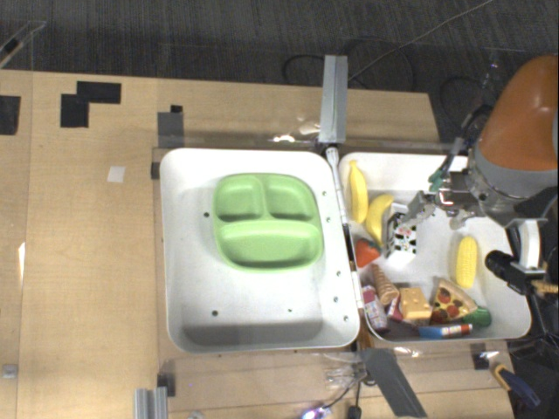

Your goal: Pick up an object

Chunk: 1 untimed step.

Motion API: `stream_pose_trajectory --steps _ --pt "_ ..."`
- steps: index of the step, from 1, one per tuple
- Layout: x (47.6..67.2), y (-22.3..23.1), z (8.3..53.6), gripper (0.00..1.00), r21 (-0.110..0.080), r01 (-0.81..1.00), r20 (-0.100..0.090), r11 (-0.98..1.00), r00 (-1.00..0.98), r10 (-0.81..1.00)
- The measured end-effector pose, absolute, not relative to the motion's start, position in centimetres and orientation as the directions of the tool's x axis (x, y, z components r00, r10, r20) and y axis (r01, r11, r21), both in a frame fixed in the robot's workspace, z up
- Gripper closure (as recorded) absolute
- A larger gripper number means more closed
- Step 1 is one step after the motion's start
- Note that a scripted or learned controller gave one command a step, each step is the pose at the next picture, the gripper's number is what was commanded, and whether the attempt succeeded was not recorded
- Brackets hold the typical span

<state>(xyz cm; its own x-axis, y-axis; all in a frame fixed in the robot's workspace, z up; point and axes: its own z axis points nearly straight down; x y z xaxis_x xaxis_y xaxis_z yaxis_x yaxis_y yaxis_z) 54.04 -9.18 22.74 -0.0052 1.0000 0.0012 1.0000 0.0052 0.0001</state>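
Wooden bench point(79, 260) bearing two white bins. Left bin point(188, 321): green divided plate point(265, 219), centred. Right bin point(515, 321): bananas point(367, 203) along left wall, corn cob point(466, 261) near right edge. Gripper point(410, 221) above bin centre; finger state indiscernible.

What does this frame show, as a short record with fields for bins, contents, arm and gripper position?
left bin: holds a green divided plate, lying flat near the middle
right bin: holds toy food
contents, right bin: two bananas along the left wall, a corn cob to the right, a pizza slice near the front, more small items heaped at the front left
arm: reaches in from the right, over the right bin
gripper: low over the right bin's back half, beside the bananas
grasp: cannot tell from this view
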Motion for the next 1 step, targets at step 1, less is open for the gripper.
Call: stream_pose_trajectory --steps 1 --pt "57.41 -9.25 10.41 0.00 -0.001 0.982 0.001 -0.188 0.188 0.982"
